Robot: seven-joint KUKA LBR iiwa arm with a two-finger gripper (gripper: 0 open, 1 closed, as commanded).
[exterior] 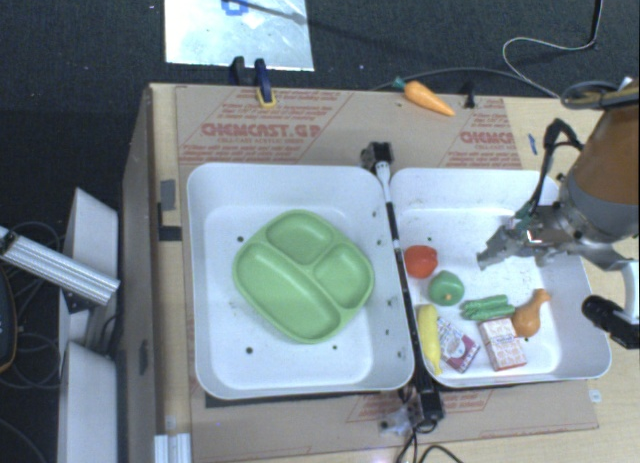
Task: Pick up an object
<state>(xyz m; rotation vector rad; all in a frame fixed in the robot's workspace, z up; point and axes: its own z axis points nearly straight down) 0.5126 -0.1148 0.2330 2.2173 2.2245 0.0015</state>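
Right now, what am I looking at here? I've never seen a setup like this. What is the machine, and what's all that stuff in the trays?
One camera looks down at a slant on a bench. The grey and orange thing at the right is a robot arm; its gripper hovers over the right bin, holding nothing. That bin contains toy food: a tomato, a green apple, a pea pod, a banana, a drumstick and two small boxes. The left bin holds a green divided plate.

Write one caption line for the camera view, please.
Gripper hovers over right bin above toy foods; green plate in left bin.
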